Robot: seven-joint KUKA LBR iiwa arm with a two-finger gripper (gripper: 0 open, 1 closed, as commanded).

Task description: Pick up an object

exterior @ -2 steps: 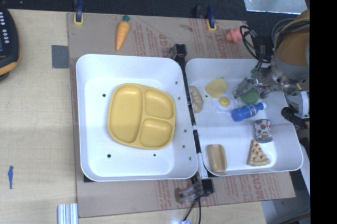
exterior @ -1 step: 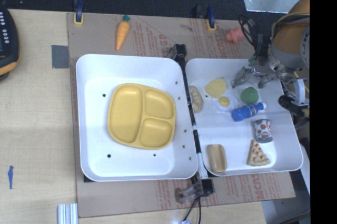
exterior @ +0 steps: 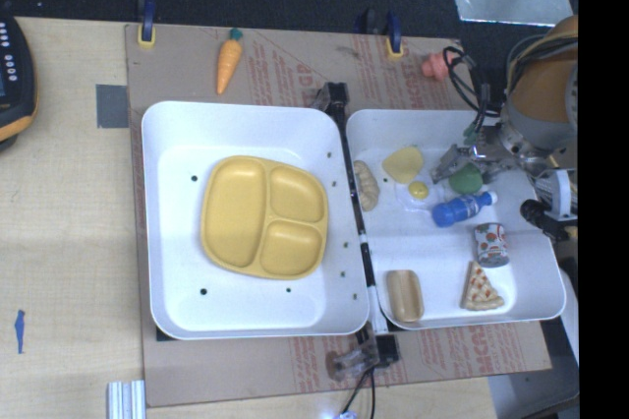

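Fingers [exterior: 462,163] hang low over the right bin [exterior: 521,309], their dark tips splayed either side of a green ball [exterior: 466,179]; whether they actually press on it I cannot tell from this angle. Just below the green ball lies a blue bottle [exterior: 460,209] on its side. Left of the ball sit a pale yellow piece [exterior: 403,162] and a small yellow ball [exterior: 420,191]. Further below the ball stand a small can [exterior: 490,244] and a pizza slice [exterior: 481,289], with a bread slice [exterior: 404,295] down to the left. Far left of the ball, the left bin [exterior: 167,210] holds a yellow divided plate [exterior: 263,215]. A toy carrot [exterior: 228,61] rests on the surface [exterior: 69,240] above that bin.
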